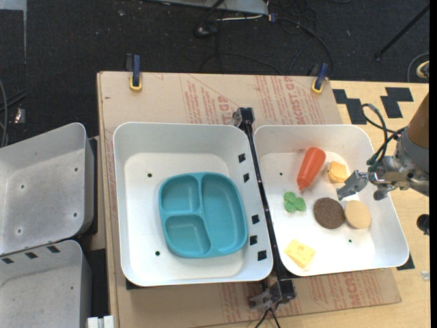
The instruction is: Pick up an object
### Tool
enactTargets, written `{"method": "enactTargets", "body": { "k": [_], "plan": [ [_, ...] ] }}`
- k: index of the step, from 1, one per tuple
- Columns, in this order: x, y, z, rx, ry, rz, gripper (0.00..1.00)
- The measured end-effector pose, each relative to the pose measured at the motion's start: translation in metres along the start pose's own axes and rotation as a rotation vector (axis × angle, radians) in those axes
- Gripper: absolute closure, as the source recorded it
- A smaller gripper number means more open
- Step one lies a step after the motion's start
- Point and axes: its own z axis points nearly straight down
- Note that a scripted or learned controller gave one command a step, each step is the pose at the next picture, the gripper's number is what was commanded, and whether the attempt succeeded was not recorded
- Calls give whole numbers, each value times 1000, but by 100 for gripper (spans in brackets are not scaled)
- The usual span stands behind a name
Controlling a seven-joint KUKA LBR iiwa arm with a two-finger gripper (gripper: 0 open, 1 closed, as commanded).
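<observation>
Two-finger gripper (364, 186) spread wide, pinching nothing, low over right white bin (382, 251). Pale round cookie (358, 215) at 6 o'clock, dark brown round cookie (329, 212) touching it. Could bump both. Could slip off smooth orange carrot (311, 167) at 10 o'clock.

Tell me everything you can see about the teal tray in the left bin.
The teal tray is a rounded-rectangle plate that looks like smooth plastic, split by raised ridges into three compartments: one long one along its right side and two smaller ones stacked on its left. It lies flat on the floor of the left bin, near the middle and turned slightly askew to the bin's walls. Nothing sits in any compartment, and only the bin floor touches it.
</observation>
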Motion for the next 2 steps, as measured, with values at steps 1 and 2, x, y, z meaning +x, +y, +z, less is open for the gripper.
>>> {"method": "enactTargets", "body": {
  "k": [1,2],
  "plan": [
    [1,3,-7,-13,-3,-4,0],
    [2,-5,40,-9,-2,-1,0]
  ]
}}
